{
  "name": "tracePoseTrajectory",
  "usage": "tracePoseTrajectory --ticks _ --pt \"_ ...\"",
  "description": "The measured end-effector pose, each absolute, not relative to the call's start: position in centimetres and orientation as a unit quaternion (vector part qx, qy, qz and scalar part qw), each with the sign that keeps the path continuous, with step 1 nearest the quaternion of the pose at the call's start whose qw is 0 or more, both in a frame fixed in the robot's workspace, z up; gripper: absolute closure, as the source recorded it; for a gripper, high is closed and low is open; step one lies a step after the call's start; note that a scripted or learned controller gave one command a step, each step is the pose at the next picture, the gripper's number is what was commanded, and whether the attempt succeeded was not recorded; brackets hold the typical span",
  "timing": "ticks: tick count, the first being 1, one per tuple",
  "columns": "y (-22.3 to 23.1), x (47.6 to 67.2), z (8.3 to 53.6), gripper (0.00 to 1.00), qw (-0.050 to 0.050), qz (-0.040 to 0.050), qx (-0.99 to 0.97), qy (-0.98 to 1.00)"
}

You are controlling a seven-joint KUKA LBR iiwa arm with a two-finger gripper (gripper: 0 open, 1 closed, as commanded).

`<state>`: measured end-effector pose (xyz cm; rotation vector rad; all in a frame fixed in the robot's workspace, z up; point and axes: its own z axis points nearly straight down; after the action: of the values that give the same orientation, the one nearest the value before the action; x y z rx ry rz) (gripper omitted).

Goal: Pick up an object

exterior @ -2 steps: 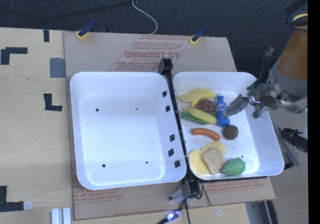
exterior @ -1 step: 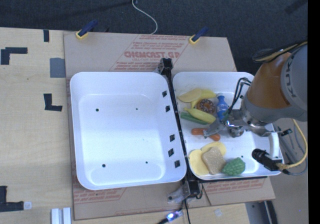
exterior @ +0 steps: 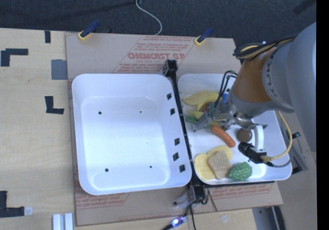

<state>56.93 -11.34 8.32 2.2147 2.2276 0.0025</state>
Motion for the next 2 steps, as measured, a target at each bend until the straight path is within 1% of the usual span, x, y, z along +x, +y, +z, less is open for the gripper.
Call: tracePoseTrajectory --ticks 1,2 --pt "-11.6 56.8 9.5 1.00 0.000 0.0002 0.706 0.708" --pt "-9.8 57.8 8.4 1.00 0.000 -0.0008 0.706 0.708"
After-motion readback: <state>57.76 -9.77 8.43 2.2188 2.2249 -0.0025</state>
